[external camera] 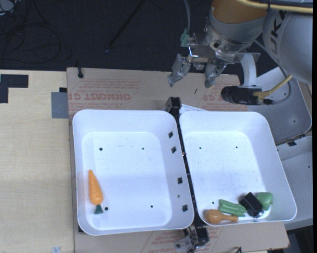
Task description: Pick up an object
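Orange marks the toy carrot, which is seen low in the left bin, its long axis running up and down the view, green end nearest the front wall. The gripper is held high behind both bins, its jaws spread open with nothing between them. The carrot is judged to lie forward and leftward from them.

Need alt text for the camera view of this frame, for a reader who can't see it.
A grey robot arm's open gripper hangs above the far edge of two white bins, holding nothing. The left bin holds a toy carrot; the right bin has green, black and tan items clustered in its near corner.
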Robot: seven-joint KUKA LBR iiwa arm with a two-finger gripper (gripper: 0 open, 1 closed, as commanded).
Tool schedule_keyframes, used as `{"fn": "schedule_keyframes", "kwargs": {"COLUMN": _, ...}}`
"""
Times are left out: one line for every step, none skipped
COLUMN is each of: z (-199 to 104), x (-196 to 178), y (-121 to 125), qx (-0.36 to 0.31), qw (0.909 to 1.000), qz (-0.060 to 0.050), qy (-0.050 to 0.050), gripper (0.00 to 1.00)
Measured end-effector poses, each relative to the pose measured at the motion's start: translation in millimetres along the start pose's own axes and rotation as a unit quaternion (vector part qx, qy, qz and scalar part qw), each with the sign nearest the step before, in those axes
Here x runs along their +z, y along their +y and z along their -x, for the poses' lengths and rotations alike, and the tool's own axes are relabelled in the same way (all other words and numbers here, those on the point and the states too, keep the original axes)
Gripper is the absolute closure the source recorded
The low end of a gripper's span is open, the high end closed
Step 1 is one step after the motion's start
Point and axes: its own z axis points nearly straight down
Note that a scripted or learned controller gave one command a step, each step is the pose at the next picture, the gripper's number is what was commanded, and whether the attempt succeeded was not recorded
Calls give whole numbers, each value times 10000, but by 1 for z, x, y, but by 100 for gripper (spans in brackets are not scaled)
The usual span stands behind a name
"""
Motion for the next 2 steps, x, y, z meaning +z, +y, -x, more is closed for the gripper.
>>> {"fn": "schedule_keyframes", "kwargs": {"z": 7, "x": -9, "y": -1, "qx": 32, "qw": 10000, "qz": -27, "qy": -26, "gripper": 100}}
{"fn": "schedule_keyframes", "kwargs": {"z": 30, "x": 59, "y": -9, "qx": 74, "qw": 10000, "qz": -53, "qy": -28, "gripper": 100}}
